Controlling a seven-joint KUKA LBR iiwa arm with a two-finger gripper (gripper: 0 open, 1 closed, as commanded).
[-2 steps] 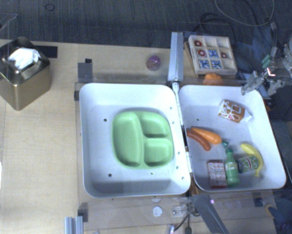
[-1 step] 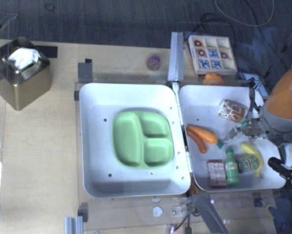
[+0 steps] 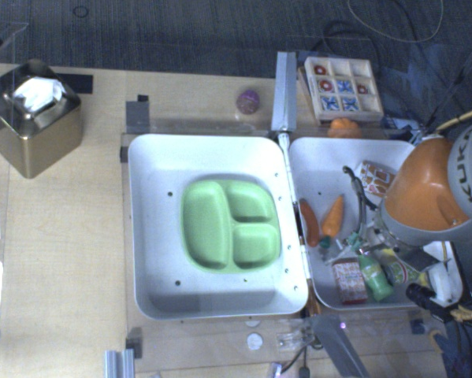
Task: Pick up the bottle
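The arm (image 3: 444, 187) reaches in from the right, its orange band and grey wrist hanging over the right bin (image 3: 314, 164). The jaws (image 3: 362, 239) sit low in that bin among the clutter, mostly hidden under the wrist, and it is not possible to tell how far open they are or whether anything is between them.

The bottle (image 3: 375, 279) is small and green and lies on its side near the front edge of the right bin, just below the jaws. Beside it on the left rests a small reddish packet (image 3: 348, 280), and on its right lies a yellow-green wrapped item (image 3: 399, 269). Further left in the same bin a carrot (image 3: 332, 216) stands at a slant, with a darker red-brown stick-shaped thing (image 3: 308, 223) next to it by the bin's left wall. A printed card or packet (image 3: 376, 178) lies near the back of the bin.

The left bin (image 3: 153, 290) holds a green divided tray (image 3: 230, 224) in its middle. On the bench (image 3: 54, 274) at the far left stands a gold-coloured box (image 3: 32, 128), and behind the right bin lies a tic-tac-toe board (image 3: 340, 87).
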